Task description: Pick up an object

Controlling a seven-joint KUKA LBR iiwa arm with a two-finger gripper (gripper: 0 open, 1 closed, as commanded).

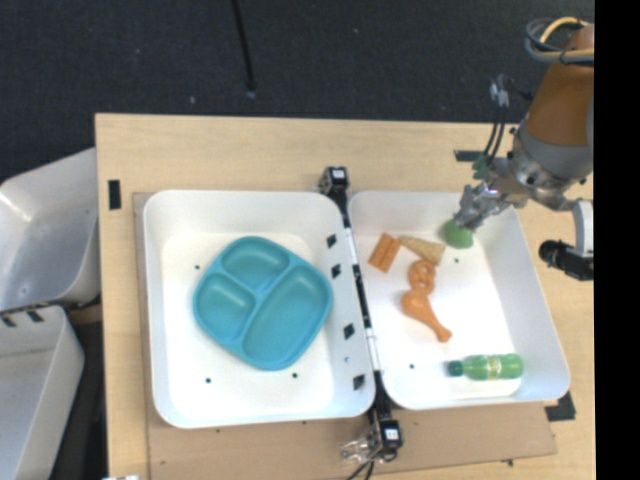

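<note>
Here the jaws [478, 211] are hanging over the right bin's [535, 298] far corner, touching a small green object [459, 235]; whether they are clamped on it, I cannot tell. A blue divided plate [262, 302] is lying in the left bin [165, 298].

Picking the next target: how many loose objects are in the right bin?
5: an orange block and tan wedge near the divider, an orange drumstick-shaped toy mid-bin, a green bottle at the near edge, a green piece under the gripper, partly hidden.
</note>
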